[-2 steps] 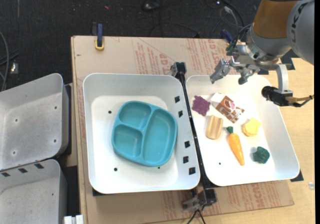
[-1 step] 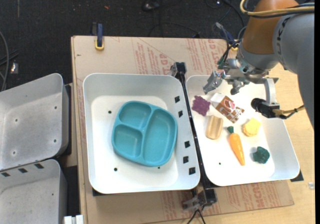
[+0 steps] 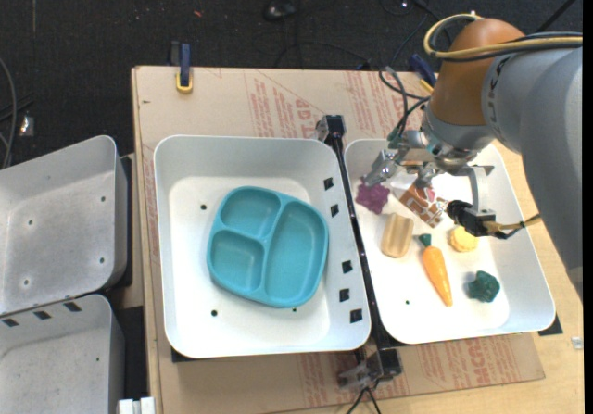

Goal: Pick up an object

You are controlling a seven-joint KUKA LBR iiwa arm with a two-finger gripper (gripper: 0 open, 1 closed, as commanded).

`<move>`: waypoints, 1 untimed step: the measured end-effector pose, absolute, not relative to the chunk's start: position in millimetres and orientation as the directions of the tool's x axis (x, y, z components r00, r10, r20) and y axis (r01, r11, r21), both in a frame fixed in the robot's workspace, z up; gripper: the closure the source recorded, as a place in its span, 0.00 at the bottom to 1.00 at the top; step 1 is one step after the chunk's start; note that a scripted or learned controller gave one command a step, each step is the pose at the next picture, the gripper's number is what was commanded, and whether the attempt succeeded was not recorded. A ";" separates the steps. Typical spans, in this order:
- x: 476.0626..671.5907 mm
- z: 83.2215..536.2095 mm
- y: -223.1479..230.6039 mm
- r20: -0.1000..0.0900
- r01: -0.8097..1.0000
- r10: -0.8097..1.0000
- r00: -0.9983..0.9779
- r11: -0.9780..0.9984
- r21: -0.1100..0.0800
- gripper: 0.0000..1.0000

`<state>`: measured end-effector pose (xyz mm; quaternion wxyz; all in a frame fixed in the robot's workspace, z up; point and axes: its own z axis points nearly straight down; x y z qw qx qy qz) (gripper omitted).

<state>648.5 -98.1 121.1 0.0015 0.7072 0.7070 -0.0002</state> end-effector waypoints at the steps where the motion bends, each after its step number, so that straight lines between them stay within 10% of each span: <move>1: 653.8 116.9 -99.0 -0.004 1.000 1.000 0.000 0.000 0.019 0.00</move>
